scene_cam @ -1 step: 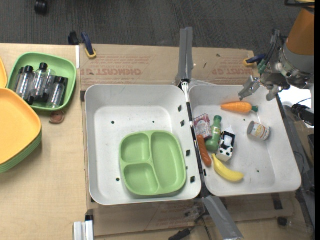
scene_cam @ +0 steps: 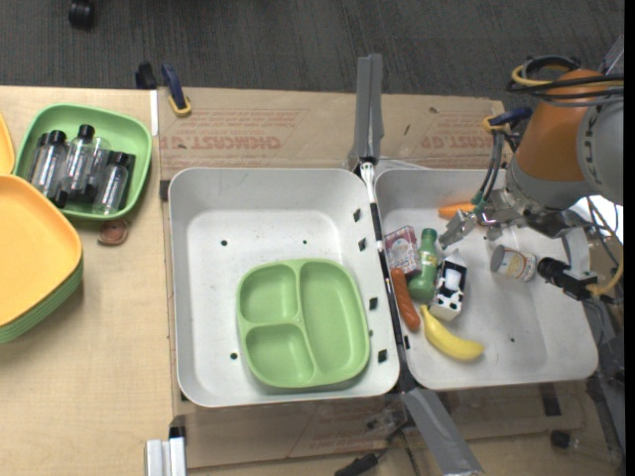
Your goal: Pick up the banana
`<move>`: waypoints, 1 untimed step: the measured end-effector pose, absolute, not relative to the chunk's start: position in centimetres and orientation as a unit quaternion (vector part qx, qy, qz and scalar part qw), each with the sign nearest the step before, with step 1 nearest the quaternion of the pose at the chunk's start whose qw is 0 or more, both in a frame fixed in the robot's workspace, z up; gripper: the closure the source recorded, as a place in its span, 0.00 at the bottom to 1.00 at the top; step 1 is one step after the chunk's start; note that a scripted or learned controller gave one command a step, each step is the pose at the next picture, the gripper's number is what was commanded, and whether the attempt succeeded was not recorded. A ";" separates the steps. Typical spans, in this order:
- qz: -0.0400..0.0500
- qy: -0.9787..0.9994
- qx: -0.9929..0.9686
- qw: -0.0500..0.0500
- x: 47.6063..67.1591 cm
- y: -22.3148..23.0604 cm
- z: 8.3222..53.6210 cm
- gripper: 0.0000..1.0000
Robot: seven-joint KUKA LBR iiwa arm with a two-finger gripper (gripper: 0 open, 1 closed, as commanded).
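Note:
The yellow banana [scene_cam: 452,335] lies flat near the front of the right bin [scene_cam: 556,355], curving toward the lower right. My gripper [scene_cam: 471,226] hovers over the back of that bin, well behind the banana and apart from it. Its fingers [scene_cam: 455,231] stand open with nothing between them. The grey arm with its orange band [scene_cam: 554,147] reaches in from the right.
Beside the banana are a black-and-white carton [scene_cam: 449,291], a red sausage [scene_cam: 406,302], a green bottle [scene_cam: 426,266] and a snack packet [scene_cam: 401,249]. A carrot [scene_cam: 454,209] and a small jar [scene_cam: 512,264] lie near the gripper. The left bin [scene_cam: 198,266] holds a green divided plate [scene_cam: 303,322].

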State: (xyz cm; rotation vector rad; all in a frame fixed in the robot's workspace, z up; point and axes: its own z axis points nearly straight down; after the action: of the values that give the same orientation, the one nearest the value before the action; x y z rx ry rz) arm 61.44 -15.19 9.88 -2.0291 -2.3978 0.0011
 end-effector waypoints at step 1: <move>0.001 -0.567 -0.824 0.000 63.9 -17.4 9.1 0.00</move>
State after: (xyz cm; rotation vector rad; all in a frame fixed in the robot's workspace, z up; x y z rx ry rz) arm 63.93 -17.40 9.15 -2.5888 -1.7805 0.0032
